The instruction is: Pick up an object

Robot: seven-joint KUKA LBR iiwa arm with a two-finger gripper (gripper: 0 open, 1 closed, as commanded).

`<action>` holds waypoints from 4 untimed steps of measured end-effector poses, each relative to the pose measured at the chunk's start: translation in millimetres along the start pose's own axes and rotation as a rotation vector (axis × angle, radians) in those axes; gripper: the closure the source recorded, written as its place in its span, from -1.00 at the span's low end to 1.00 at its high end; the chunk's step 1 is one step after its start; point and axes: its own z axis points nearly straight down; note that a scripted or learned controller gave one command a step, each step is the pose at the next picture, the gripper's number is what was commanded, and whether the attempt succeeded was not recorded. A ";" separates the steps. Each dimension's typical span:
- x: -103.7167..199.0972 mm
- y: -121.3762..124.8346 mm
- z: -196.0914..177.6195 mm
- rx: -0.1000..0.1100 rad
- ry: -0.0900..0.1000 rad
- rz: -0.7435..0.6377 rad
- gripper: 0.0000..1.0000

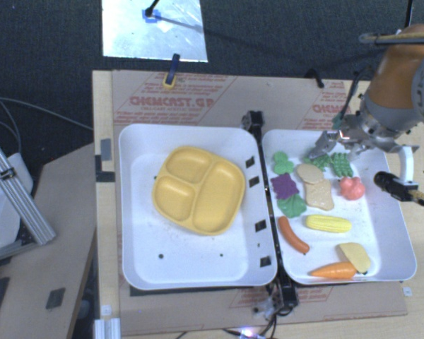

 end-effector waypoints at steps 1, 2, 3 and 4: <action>6.2 -6.5 104.1 -0.004 -0.002 0.001 -1.00; 82.9 -119.4 -3.7 0.001 0.004 -0.005 -1.00; 40.7 -142.4 45.6 0.005 -0.001 0.007 -1.00; 39.3 -126.6 103.1 0.000 -0.001 0.004 -1.00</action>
